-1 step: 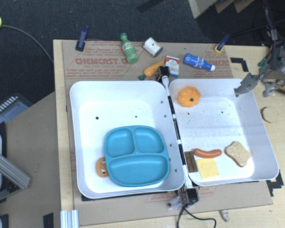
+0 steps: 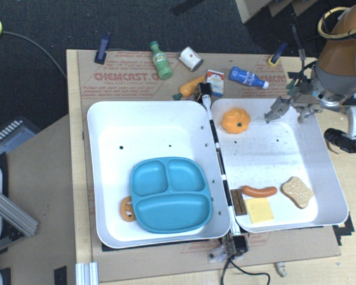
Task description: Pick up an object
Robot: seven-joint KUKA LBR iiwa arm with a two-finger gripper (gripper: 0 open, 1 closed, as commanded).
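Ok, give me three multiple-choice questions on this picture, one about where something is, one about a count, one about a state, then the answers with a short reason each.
1. Where does the orange pumpkin lie?
A. far left corner of the right bin
B. on the blue tray
C. on the cardboard behind the bins

2. How many compartments has the blue tray?
A. two
B. three
C. five

3. How does the green bottle rest?
A. upright
B. on its side
C. inside a bin

Answers:
1 A, it sits inside the right bin near the divider, at the far end.
2 B, two small sections above one large one.
3 B, it lies flat on the cardboard beyond the bins.
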